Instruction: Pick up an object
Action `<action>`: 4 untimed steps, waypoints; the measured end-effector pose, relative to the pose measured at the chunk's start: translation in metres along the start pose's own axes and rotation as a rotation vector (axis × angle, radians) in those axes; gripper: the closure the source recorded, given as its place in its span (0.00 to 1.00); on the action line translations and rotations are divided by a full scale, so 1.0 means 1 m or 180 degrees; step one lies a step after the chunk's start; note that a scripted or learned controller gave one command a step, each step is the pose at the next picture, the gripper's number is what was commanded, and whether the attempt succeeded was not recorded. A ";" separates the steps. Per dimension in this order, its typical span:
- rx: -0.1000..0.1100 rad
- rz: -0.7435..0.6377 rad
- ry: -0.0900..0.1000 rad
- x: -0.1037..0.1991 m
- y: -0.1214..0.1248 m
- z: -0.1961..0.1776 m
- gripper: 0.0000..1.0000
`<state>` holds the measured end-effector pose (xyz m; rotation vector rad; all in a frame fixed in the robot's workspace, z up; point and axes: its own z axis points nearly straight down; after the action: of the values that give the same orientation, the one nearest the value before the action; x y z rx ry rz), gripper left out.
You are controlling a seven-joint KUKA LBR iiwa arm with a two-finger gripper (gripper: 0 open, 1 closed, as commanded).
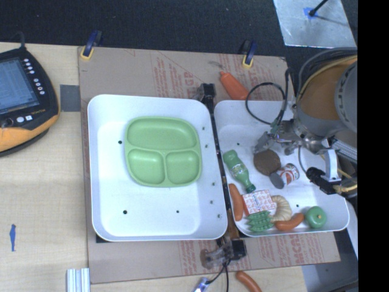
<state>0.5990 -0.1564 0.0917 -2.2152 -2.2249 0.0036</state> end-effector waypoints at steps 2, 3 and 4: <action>-0.0002 -0.0001 0.0002 -0.008 0.003 0.000 0.00; 0.0005 -0.0003 -0.0002 0.005 -0.040 0.000 0.00; -0.0002 0.0000 0.0002 -0.025 0.009 0.000 0.00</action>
<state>0.6083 -0.1812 0.0921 -2.2154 -2.2250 0.0022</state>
